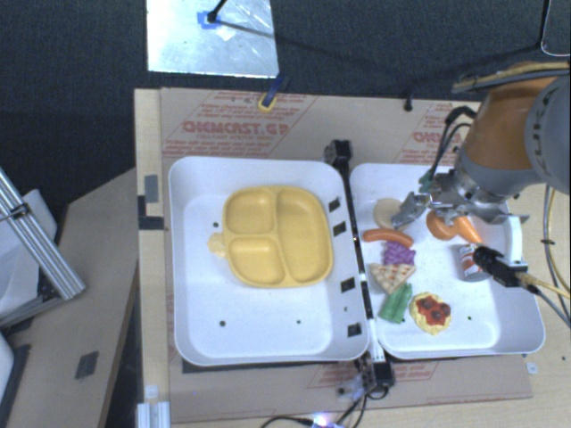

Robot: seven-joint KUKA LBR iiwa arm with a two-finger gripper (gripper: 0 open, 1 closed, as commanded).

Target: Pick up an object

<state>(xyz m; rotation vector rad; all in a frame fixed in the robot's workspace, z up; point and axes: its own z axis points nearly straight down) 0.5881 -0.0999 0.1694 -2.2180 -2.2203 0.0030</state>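
The right bin (522,328) holds several toy foods. A beige round piece (385,210) lies near its left wall, with a red sausage (388,236), purple grapes (399,254), a pizza slice (391,276) and a green pickle (395,303) below it. A yellow tart with red topping (431,313) sits toward the front. An orange fruit (438,226), a carrot (467,231) and a small can (469,262) lie to the right. My gripper (426,209) hangs low over the bin's back middle, just above the orange fruit and right of the beige piece.
The left bin (192,328) carries a yellow divided plate (272,236). A black divider (351,239) with clips runs between the bins. Cables trail from the arm over the right bin's right rim. A metal sheet (212,25) lies beyond the bench.
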